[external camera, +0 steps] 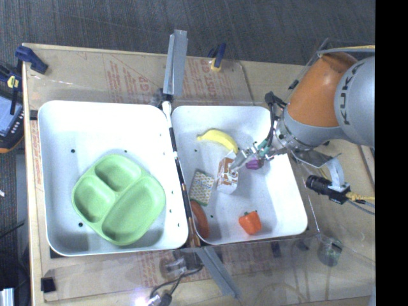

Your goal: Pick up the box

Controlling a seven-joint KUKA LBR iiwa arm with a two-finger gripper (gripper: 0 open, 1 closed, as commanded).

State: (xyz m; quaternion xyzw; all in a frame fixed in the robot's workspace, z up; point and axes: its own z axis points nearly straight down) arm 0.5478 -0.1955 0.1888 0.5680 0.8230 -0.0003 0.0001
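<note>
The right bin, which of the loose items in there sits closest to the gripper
The small white and brown box, just below the gripper. The yellow banana, patterned packet and orange pepper lie farther away.

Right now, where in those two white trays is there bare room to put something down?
The left bin has bare floor all around the green plate, widest along its top. The right bin is crowded in the middle, where banana, box and claw cluster; its lower right corner past the orange pepper is free.
</note>
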